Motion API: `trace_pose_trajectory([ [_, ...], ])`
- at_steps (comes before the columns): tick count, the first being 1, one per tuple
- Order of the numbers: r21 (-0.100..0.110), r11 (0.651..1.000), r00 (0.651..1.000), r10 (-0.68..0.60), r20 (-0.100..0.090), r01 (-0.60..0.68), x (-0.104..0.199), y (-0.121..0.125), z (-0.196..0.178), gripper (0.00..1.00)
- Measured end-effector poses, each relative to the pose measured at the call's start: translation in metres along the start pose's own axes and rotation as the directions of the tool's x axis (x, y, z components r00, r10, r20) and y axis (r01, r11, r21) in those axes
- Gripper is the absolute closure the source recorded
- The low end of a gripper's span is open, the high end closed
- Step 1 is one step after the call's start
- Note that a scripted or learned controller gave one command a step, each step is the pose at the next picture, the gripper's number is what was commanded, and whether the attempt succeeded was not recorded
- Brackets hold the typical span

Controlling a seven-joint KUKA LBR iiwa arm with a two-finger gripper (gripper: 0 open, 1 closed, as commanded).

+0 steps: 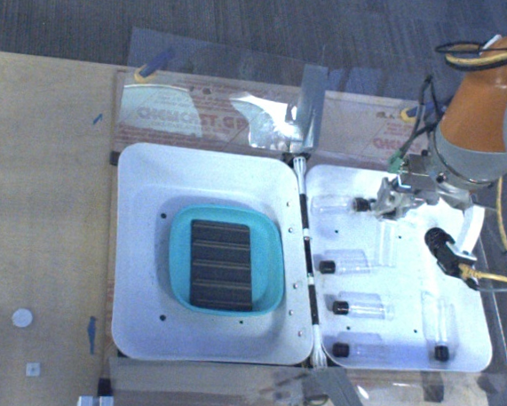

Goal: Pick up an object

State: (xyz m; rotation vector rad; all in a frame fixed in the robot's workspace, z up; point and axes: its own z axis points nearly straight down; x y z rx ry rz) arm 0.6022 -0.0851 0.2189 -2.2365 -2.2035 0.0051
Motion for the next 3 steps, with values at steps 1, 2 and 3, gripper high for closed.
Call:
trace_pose_trajectory([
  [1, 0.003, 1.0, 1.0, -0.004, 0.002, 0.004, 0.001, 0.002, -0.007, 1.0],
  [2, 0.0, 1.0, 1.0, 0.031, 0.001, -0.031, 0.008, 0.033, 0.005, 1.0],
  [3, -0.001, 1.0, 1.0, -0.026, 0.001, 0.026, 0.039, 0.065, 0.0, 1.0],
])
